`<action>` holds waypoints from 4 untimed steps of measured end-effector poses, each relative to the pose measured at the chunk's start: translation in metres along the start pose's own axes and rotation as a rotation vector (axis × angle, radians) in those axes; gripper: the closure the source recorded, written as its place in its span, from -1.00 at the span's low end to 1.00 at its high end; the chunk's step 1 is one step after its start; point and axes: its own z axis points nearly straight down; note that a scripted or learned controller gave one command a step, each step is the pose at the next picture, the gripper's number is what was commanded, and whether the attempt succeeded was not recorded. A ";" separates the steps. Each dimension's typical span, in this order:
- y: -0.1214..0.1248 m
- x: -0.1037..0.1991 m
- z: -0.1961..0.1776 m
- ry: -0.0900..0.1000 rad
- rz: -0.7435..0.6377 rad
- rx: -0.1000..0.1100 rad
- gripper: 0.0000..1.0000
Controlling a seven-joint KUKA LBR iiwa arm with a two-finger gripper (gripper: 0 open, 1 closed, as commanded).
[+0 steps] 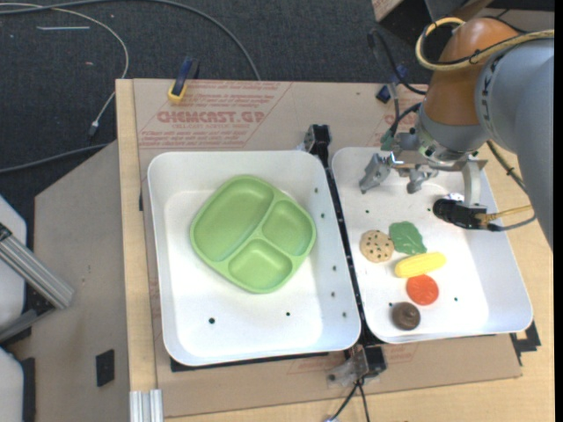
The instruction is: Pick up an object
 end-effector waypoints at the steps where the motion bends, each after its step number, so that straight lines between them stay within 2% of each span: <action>1: -0.001 0.001 0.053 -0.001 0.001 -0.001 -1.00; 2: 0.001 0.001 0.038 -0.001 0.001 -0.008 1.00; 4: 0.008 -0.003 -0.054 -0.003 0.000 -0.015 1.00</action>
